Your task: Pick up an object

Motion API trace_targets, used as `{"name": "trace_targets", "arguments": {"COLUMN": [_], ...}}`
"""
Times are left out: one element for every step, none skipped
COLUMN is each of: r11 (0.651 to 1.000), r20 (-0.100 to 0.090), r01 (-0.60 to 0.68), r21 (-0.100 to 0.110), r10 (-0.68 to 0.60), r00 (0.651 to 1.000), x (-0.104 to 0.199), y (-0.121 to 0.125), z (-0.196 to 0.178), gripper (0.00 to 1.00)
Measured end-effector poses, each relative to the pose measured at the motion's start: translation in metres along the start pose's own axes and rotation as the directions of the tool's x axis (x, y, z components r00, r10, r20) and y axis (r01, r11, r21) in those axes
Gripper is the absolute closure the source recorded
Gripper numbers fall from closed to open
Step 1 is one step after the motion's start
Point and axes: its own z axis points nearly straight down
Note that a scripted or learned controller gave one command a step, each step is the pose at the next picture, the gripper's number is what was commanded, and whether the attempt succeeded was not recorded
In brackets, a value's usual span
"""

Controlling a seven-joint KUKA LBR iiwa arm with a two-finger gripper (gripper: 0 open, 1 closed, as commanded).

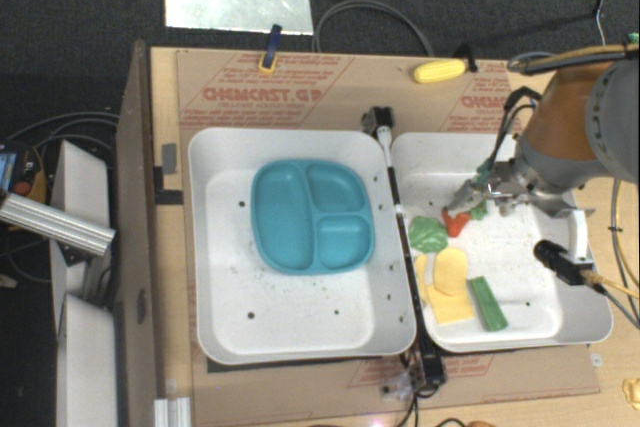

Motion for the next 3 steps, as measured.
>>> {"name": "trace_targets", "arguments": {"r11": [1.0, 1.0, 1.0], "r20": [-0.003, 0.0, 0.0], "r01": [-0.015, -0.004, -0.005], "r21": [0.013, 0.004, 0.005], "r10": [0.015, 0.004, 0.005], "r00": [1.0, 1.0, 1.0], "x": [-0.005, 0.006, -0.001], "y": [-0.103, -0.025, 0.02], "z": [0.035, 0.034, 0.035], "gripper": [0.0, 0.0, 0.0]}}
